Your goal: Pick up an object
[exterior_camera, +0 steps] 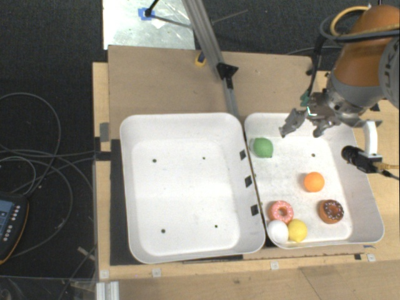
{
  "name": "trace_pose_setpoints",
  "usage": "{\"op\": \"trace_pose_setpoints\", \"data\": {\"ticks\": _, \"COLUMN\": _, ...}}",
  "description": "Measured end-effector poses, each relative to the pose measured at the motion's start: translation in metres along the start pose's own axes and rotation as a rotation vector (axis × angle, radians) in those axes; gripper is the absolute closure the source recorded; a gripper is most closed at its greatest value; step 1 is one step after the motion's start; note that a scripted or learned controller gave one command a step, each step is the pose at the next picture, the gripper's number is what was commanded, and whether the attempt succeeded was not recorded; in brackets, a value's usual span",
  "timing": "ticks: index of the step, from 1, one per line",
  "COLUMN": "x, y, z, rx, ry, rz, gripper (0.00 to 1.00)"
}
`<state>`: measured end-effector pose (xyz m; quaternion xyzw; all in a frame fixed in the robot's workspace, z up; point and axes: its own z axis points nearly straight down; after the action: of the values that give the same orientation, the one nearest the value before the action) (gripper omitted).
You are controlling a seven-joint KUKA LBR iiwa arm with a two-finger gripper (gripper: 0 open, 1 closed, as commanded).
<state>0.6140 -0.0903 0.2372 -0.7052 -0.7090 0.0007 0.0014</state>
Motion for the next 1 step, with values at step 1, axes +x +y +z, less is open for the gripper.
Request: {"op": "trace_pose_setpoints", "data": {"ticks": 1, "x": -0.0002, "y": 0.0007, "z": -0.0022, "rx": -0.004, "ry": 0.000, "rz": 0.001, "gripper": 0.00}}
